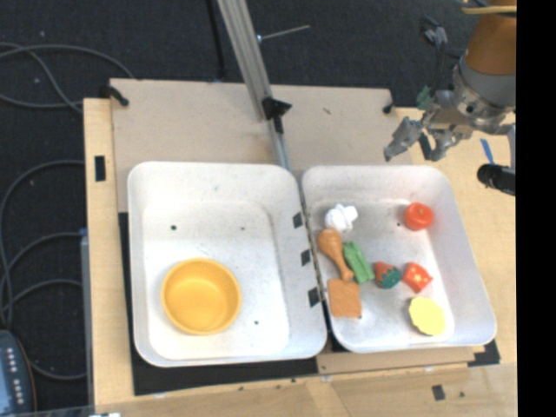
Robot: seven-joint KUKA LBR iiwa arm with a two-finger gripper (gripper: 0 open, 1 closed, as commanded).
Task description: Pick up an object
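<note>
End effector (417,142) poised above the far rim of the right bin (460,233), at about 1 o'clock of the view, fingers spread apart and holding nothing. Candidate objects all inside that bin: red tomato-like piece (419,216) nearest, at 5 o'clock from the end effector and apart from the rest; yellow disc (426,316) near the front corner; small red piece (417,277) just beside a green-and-red piece (387,275). Likely failure: a descent into the crowded strip along the left wall, where white piece (341,218), drumstick (334,252), green piece (356,262) and orange-brown block (345,300) lie touching or nearly so, risking a double grasp or a nudge against the wall. Rolling of the round tomato piece under closing fingers also plausible. Left bin (217,198) carrying a yellow bowl (201,295) at 7 o'clock; slanted metal post (248,46) rising from the desk (339,115) behind the bins, clear of the approach.
</note>
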